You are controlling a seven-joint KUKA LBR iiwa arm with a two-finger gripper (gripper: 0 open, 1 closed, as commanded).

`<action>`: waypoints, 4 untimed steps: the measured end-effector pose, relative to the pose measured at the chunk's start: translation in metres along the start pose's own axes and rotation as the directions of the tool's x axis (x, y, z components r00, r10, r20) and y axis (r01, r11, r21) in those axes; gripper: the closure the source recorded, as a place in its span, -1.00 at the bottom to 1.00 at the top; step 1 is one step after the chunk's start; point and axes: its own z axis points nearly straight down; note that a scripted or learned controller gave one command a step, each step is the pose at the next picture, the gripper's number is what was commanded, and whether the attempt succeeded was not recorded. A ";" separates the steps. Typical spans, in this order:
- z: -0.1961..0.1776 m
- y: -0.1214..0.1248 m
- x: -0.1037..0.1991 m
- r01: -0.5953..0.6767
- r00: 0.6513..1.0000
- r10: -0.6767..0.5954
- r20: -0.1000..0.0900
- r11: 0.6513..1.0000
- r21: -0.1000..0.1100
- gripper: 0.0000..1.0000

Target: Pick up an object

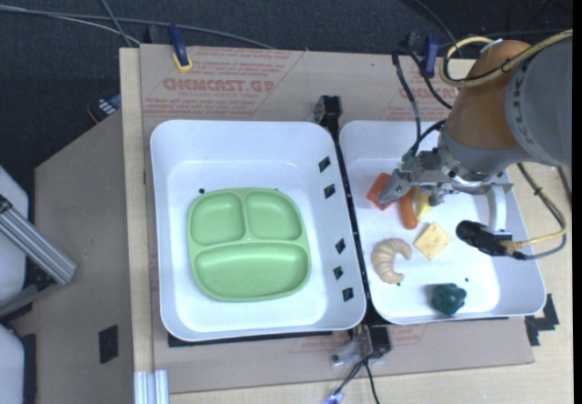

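In the right bin (518, 293) lie a red-orange piece (379, 190), a small orange piece (410, 209), a yellow cheese wedge (432, 240), a tan croissant (391, 259) and a dark green lump (447, 298). My gripper (416, 184) hangs low over the bin's upper left part, right above the two orange pieces and touching or almost touching them. The arm's grey body and orange band (486, 106) rise behind it and hide the bin's far side.
The left bin (173, 156) holds a light green divided plate (248, 243). A black divider with clips (338, 211) runs between the bins. Cables (496, 238) trail over the right bin's right side.
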 end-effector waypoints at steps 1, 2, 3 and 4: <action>-0.015 0.001 0.000 0.000 1.000 0.000 0.001 1.000 -0.007 1.00; -0.079 0.008 0.001 0.001 1.000 -0.001 0.003 1.000 -0.015 1.00; -0.127 0.009 0.001 0.001 1.000 -0.001 0.003 1.000 -0.013 1.00; -0.127 0.025 0.062 0.007 1.000 -0.007 0.000 1.000 -0.009 1.00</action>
